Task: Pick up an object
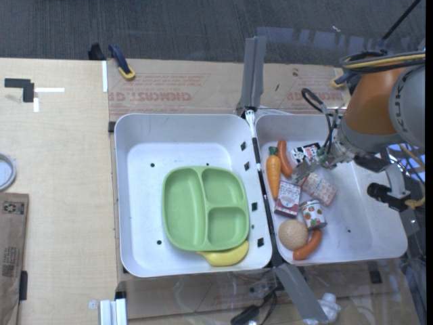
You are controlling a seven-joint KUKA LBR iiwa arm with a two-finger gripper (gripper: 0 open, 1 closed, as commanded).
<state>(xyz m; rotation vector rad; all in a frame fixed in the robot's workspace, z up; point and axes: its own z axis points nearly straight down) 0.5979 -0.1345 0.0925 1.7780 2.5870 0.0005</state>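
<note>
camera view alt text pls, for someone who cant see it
A grey and orange robot arm reaches from the right, its end effector low over small food items in the right white bin: a carrot, snack packets, a round bun and a sausage. The left bin holds a green divided plate lying over a banana.

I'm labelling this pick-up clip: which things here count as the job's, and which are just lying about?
Job's things: gripper; in the right bin: carrot, sausage, round bun, snack packets.

Lying about: green tray and banana in the left bin; clamp, tape roll on the bench.
</note>
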